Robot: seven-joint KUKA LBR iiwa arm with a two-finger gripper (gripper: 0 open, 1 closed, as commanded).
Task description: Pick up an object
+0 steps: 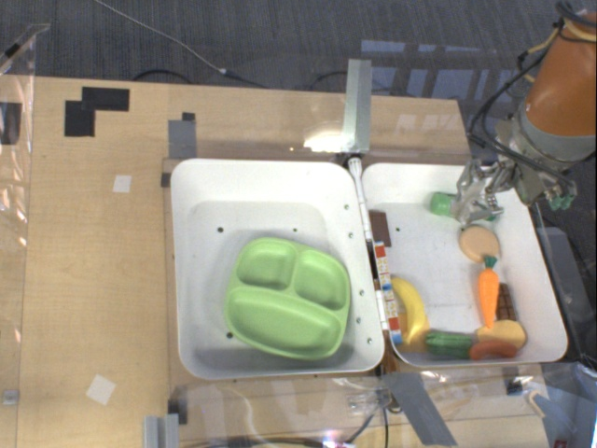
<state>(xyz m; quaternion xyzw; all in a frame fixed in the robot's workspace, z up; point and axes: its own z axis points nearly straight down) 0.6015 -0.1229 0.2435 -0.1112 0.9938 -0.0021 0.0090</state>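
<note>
The claw (479, 197) hangs low over the far part of the right bin (424, 250), its metal fingers pointing down just beside a small green object (442, 203) that lies against their left side; whether those fingers are spread or pressed together I cannot tell from here, and nothing sits visibly between them. Just below it rests a tan round disc (479, 242), then a toy carrot (488, 290), and along the near wall a banana (411, 311), a dark green vegetable (449, 343) and a red and yellow piece (497, 340). The left bin (201, 250) on the desk (84, 269) holds a green divided plate (288, 297). The small green object looks like light, hard plastic play food, likely smooth and apt to skid, so I would pinch it across its short middle.
</note>
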